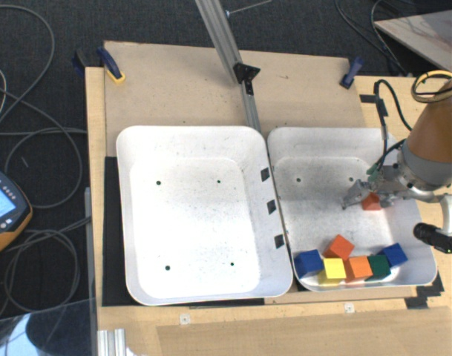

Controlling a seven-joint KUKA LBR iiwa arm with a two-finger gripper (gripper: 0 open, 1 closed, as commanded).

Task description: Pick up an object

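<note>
My gripper [363,196] hangs low over the middle right of the right bin [315,154], below the arm's orange band. A small red block [372,203] lies right against the gripper's lower edge, partly hidden by it. I cannot tell whether the gripper has hold of it. Several more blocks are bunched along the bin's front edge: a blue one [308,261], a yellow one [334,269], an orange one [341,245] resting higher, another orange one [357,267], a green one [378,265] and a second blue one [394,254].
The left bin [188,213] sits beside the right one, with small black clips along the shared wall [271,206]. A slanted metal strut [226,43] rises from the back of the bench. Cables run behind the arm at right.
</note>
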